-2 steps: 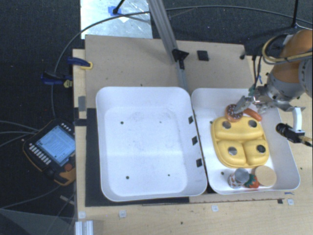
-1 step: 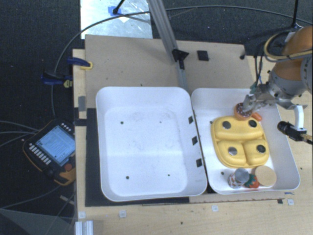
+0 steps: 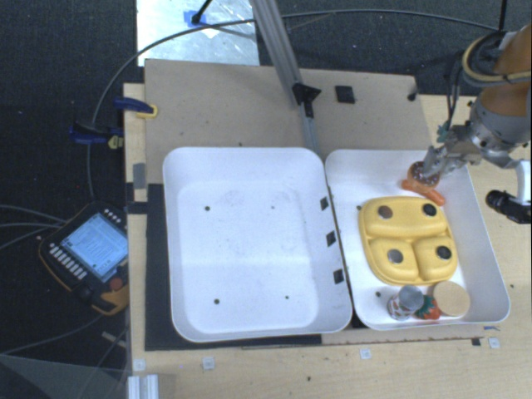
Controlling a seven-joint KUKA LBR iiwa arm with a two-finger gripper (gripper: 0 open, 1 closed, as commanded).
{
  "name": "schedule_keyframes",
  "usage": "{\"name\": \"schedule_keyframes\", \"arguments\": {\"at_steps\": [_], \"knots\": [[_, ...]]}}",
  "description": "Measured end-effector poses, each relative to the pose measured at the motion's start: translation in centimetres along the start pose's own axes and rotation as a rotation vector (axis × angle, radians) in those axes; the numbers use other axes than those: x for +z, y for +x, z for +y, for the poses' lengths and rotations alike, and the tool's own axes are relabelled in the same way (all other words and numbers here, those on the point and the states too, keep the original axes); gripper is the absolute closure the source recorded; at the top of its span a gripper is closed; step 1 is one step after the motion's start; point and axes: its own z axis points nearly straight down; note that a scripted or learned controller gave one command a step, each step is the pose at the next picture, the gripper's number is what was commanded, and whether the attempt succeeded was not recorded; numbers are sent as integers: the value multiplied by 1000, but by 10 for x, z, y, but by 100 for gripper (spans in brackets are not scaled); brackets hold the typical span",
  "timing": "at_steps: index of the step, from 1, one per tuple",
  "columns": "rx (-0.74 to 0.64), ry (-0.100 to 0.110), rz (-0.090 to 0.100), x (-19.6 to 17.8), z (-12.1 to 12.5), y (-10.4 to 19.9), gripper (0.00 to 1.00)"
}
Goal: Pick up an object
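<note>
My gripper (image 3: 430,171) reaches into the right bin (image 3: 349,173) from the upper right, its tip down at the bin's back. It hangs right over a small orange object (image 3: 426,191) lying there, with a brownish bit beside the tip. A yellow four-knobbed block (image 3: 407,238) lies in the middle of the right bin. Near that bin's front edge sit a tan round disc (image 3: 452,299), a grey metallic piece (image 3: 406,301) and a small red and green item (image 3: 427,309).
The left bin (image 3: 245,239) stands beside the right one. A grey pole (image 3: 278,36) slants down to the bench's back edge. A teach pendant (image 3: 90,250) lies left of the bench, with cables on the floor.
</note>
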Motion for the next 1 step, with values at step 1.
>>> {"name": "schedule_keyframes", "arguments": {"at_steps": [1], "knots": [[3,1,0,-52,-4,-9,100]]}}
